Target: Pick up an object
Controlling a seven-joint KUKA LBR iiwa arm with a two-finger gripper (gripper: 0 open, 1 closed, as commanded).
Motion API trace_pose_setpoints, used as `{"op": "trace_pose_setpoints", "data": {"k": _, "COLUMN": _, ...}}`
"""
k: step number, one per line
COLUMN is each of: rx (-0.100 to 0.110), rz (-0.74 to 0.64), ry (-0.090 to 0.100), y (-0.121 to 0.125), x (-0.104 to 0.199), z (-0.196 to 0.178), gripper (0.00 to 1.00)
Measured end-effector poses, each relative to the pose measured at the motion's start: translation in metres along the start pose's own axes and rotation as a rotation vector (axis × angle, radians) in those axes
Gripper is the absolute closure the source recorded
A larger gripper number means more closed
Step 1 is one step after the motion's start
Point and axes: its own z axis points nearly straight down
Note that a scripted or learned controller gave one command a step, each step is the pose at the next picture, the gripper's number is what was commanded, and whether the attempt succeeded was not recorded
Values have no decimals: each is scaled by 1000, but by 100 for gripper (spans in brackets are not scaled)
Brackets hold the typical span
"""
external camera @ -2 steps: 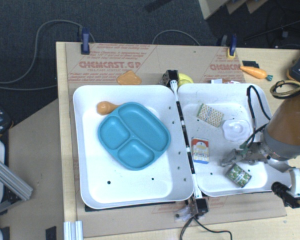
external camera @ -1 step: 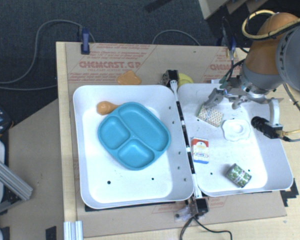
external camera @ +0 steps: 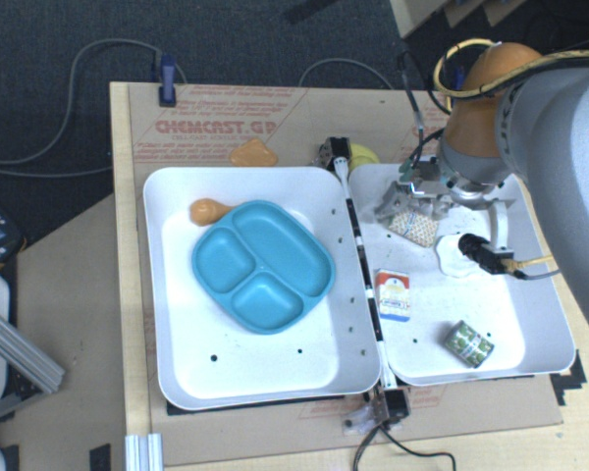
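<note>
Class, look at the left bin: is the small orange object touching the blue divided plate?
Touching. The camera view shows the small orange object lying against the upper left rim of the blue divided plate, with no white gap between them.

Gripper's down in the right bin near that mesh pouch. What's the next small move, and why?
Probably a short lift to check the grasp. The gripper sits low over the mesh pouch at the right bin's far end, but the view does not show the pouch between its fingers. If the pouch stays down, re-centre over it and descend again.

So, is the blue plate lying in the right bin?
No, the blue plate lies in the left bin, beside an orange piece at its upper left.
</note>
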Motion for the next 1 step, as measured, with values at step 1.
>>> {"op": "trace_pose_setpoints", "data": {"k": 1, "rx": -11, "rz": 1, "ry": -1, "y": 3, "x": -1, "z": -17, "gripper": 100}}
